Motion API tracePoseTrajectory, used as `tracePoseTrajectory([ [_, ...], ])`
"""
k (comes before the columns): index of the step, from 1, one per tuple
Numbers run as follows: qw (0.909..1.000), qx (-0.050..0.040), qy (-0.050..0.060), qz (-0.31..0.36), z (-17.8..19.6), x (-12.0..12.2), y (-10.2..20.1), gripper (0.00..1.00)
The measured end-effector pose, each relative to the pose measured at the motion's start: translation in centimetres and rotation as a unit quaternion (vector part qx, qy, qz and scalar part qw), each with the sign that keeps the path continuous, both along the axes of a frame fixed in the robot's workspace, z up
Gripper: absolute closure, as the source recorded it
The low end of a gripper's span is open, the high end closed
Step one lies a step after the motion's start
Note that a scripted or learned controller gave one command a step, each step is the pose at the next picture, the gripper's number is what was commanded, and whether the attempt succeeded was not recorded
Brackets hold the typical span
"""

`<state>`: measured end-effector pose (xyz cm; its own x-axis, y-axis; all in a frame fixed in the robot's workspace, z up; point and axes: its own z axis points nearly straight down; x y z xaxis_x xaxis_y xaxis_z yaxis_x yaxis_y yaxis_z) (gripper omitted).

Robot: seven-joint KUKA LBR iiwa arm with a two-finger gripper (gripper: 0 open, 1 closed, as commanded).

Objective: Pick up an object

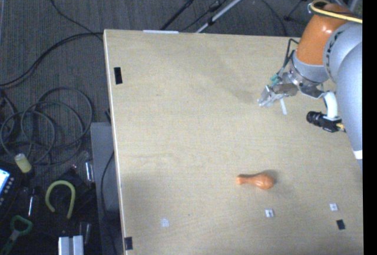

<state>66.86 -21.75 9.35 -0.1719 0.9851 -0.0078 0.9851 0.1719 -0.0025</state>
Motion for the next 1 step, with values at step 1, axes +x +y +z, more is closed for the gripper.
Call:
tracePoseTrajectory([
  [1, 1.0000, -0.0003, 0.000, 0.000, -0.01, -0.01, 0.00, 0.00],
])
